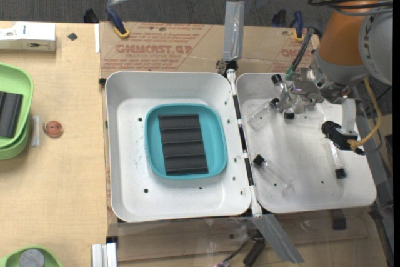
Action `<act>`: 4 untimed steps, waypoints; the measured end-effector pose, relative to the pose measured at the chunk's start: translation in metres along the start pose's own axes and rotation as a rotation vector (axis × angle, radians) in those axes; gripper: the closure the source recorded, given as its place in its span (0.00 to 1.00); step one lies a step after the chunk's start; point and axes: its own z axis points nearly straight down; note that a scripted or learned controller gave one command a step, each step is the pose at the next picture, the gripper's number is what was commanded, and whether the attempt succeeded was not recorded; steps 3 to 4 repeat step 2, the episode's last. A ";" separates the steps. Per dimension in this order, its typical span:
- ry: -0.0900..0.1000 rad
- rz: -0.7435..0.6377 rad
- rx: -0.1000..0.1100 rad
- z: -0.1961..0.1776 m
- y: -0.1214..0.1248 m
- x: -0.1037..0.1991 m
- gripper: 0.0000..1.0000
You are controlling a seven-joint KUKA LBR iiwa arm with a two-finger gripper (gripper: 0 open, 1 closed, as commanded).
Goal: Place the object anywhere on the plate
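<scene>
A teal plate (217,134) with rounded corners lies in the middle of the left white bin (125,153). On the plate rests a black ridged rectangular object (182,144), lying flat. My gripper (285,100) hangs low over the upper left part of the right white bin (312,187), well apart from the plate. The wrist and its cables hide the gripper's tips.
Clear tubes with black caps lie in the right bin, one (270,171) near its left wall and one (339,167) at the right. A green tray (19,81), a white box (28,36) and a small orange disc (54,129) sit on the bench to the left.
</scene>
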 end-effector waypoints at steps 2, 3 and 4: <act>0.001 -0.157 0.000 -0.019 -0.060 0.104 0.00; 0.001 -0.157 0.000 -0.019 -0.060 0.104 0.00; 0.001 -0.157 0.000 -0.019 -0.060 0.104 0.00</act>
